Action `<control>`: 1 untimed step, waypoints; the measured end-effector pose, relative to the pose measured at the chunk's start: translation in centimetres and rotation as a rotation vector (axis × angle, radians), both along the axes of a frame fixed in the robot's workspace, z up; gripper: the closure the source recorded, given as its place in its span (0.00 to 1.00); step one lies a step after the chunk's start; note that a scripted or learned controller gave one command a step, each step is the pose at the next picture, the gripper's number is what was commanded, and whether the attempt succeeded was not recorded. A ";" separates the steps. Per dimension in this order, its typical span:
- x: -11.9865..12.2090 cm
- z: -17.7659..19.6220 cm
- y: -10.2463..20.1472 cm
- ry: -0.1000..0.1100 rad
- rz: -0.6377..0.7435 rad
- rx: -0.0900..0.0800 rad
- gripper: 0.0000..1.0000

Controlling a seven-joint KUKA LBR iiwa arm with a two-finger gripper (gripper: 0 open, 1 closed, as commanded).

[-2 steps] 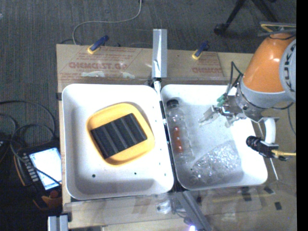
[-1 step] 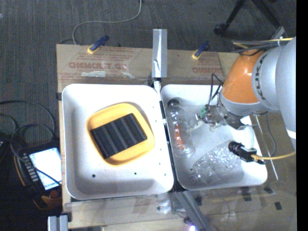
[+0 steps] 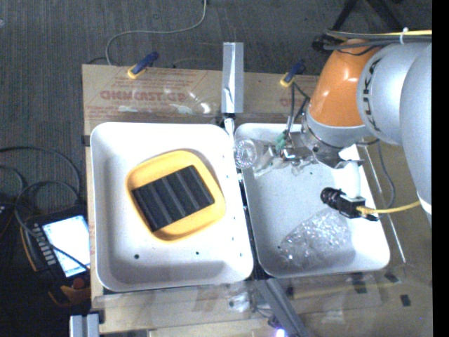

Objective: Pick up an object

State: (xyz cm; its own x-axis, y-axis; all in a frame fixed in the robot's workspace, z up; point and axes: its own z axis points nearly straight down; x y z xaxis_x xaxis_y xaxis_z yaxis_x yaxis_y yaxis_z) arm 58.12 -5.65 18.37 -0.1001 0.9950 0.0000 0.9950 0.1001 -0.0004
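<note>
Jaws: state cannot be told; gripper (image 3: 289,148) low in right bin (image 3: 372,258) beside clear cup (image 3: 247,153), approach step, next centre on it

In the right bin (image 3: 270,258), the arm (image 3: 351,97) blocks the 12 o'clock part. A clear glass item (image 3: 247,153) sits at 10 o'clock near the wall, and crumpled clear plastic (image 3: 316,236) at 6 o'clock. The bin's middle is free. In the left bin (image 3: 112,258), a yellow tray (image 3: 175,194) takes the centre.
</note>
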 end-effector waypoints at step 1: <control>5.1 -0.1 -5.7 0.002 -0.182 -0.003 0.00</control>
